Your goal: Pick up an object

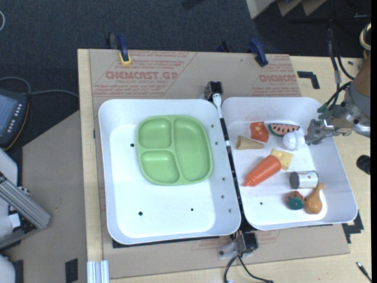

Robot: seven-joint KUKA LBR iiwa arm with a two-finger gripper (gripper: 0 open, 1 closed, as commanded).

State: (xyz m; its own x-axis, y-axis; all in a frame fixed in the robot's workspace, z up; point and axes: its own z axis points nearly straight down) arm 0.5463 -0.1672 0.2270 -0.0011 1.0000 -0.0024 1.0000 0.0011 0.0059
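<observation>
While the gripper (313, 131) hovered at the right bin's (344, 175) far right edge, whether spread or pressed together I couldn't tell, the nearest candidate, a white egg (291, 140), sat just beside it. Probably light, hard and slippery: best pinched across its middle. "CHEMCAST" was readable on the desk (177, 69).

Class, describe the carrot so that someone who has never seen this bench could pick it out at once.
Find the right-hand white bin, the one holding toy foods. Near its middle, closer to the divider between the bins, lies the carrot, slanted with its tip toward the lower left. It is the longest piece there and plain orange, with a small yellow block at its upper end.
</observation>
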